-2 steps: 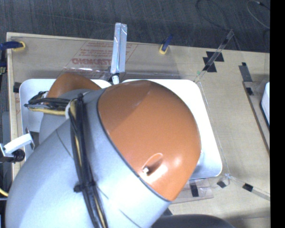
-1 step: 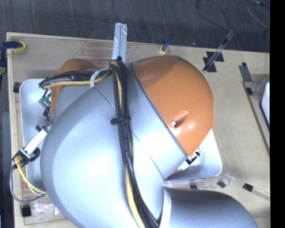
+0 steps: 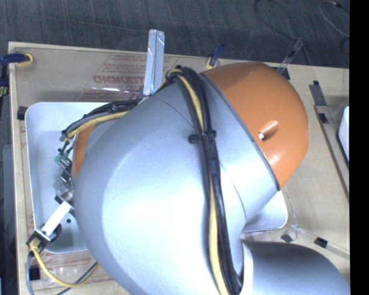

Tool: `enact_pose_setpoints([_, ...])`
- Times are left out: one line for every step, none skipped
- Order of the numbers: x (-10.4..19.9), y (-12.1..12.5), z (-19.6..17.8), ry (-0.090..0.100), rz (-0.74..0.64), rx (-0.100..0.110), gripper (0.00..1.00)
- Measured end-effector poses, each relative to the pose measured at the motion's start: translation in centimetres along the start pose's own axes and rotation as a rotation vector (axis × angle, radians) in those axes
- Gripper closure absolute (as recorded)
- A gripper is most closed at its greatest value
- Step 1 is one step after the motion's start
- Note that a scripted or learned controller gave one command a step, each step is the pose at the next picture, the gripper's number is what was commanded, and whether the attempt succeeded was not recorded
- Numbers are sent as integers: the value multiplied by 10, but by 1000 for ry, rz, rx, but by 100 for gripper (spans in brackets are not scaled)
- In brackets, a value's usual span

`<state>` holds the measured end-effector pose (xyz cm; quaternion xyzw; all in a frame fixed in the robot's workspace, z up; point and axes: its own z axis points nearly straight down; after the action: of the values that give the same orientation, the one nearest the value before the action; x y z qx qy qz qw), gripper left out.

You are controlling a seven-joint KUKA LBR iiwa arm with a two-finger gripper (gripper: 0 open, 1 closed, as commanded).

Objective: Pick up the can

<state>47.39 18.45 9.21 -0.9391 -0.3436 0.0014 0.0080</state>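
Observation:
My grey arm with its orange band (image 3: 264, 121) reaches far over the bench and covers most of both bins. Its wrist end with cables and a white connector (image 3: 52, 223) hangs over the left bin (image 3: 40, 140). The arm's body hides what lies underneath, including the bin floor beneath the wrist. I see no can in the uncovered parts of the bins.
The left bin's white rim and a strip of its floor show at the far left. A corner of the right bin (image 3: 277, 217) shows below the orange band. A thin upright silver post (image 3: 154, 63) stands at the back of the bench. Blue clamps sit at the back left corner.

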Motion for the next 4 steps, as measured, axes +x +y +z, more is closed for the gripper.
enact_pose_setpoints([0, 0, 0, 0, 0, 1, 0])
enact_pose_setpoints([0, 0, 0, 0, 0, 1, 0])
enact_pose_setpoints([11, -4, -12, 23, -22, -4, 100])
enact_pose_setpoints([23, -18, -2, 1, -76, -25, 100])
